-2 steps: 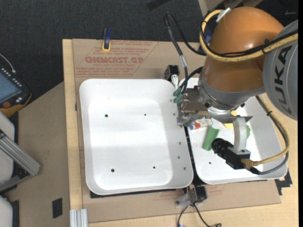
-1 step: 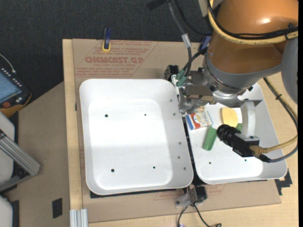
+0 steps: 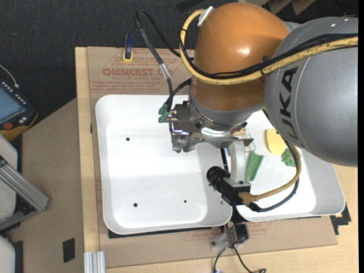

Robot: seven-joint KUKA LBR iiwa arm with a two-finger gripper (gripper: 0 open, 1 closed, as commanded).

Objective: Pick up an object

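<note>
Grey arm [image 3: 333, 104] with black lettering, a glossy orange dome [image 3: 239, 33] and yellow-black cable [image 3: 224, 77] looped around it.

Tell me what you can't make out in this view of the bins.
Camera view, right bin: the arm covers much of its floor.
Yellow object and green object there: partly under the arm, shapes unclear.
Gripper: the arm hides whether it holds anything.
Green bit beside it: too small to identify.

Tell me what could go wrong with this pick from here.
The tool hangs over bare floor of the left bin, while the yellow piece and a green piece lie in the right bin: it may close on nothing. The arm covers much of that bin from the camera, so a miss there might go unnoticed.
</note>
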